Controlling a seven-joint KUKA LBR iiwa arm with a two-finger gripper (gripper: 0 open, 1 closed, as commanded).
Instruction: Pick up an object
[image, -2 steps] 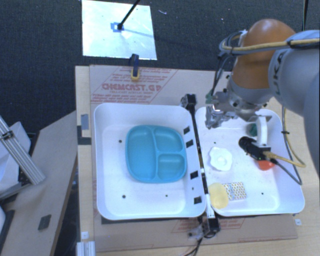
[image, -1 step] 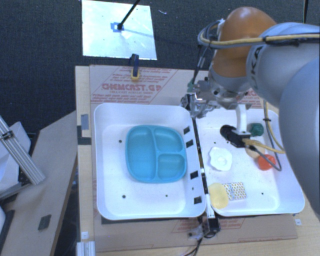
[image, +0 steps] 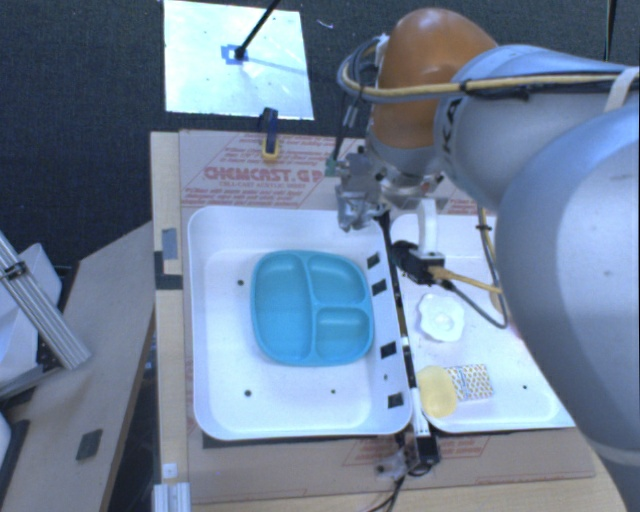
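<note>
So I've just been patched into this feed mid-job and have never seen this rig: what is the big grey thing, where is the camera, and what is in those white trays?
The camera is fixed above the bench and looks down at a slant. The big grey shape with the orange band is a robot arm reaching in from the right of the picture. Its gripper sits over the far edge of the left bin; I can't tell how its jaws stand, and nothing is visibly held. The left bin holds a blue divided plate. The right bin holds a toy fried egg, a yellow rounded object and a small patterned flat piece. Its job is to pick up an object.
</note>
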